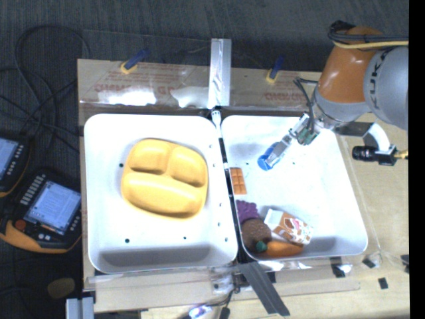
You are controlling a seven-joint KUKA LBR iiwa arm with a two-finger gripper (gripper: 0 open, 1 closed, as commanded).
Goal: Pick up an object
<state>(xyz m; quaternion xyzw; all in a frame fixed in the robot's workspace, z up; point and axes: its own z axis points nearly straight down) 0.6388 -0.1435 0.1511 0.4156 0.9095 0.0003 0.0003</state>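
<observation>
Objects for picking are lying in the right bin (345,198), clustered at its near left corner: a purple piece (247,209), a brown ball (254,231) just nearer than it, an orange carrot (284,249) against the near wall, and a white packet (289,227) with red print leaning just right of the ball. An orange block (237,180) is sitting against that bin's left wall, farther back than the purple piece. The gripper (271,157) is hanging over the far middle of the right bin, well apart from the corner cluster, and a blue tip is showing at its lower end, pointing down and to the left toward the bin floor. How far the hand is spread is not something I can tell at this slant, and whether the blue tip is touching the floor is also unclear. The arm (362,78), grey with its orange band, is reaching in past the right bin's far right corner. Left of the right bin, the left bin (99,231) is holding a yellow tray (165,177) with three shallow sections, lying near its middle. Dark cables and two screened pendants are lying on the floor well left of the left bin.
</observation>
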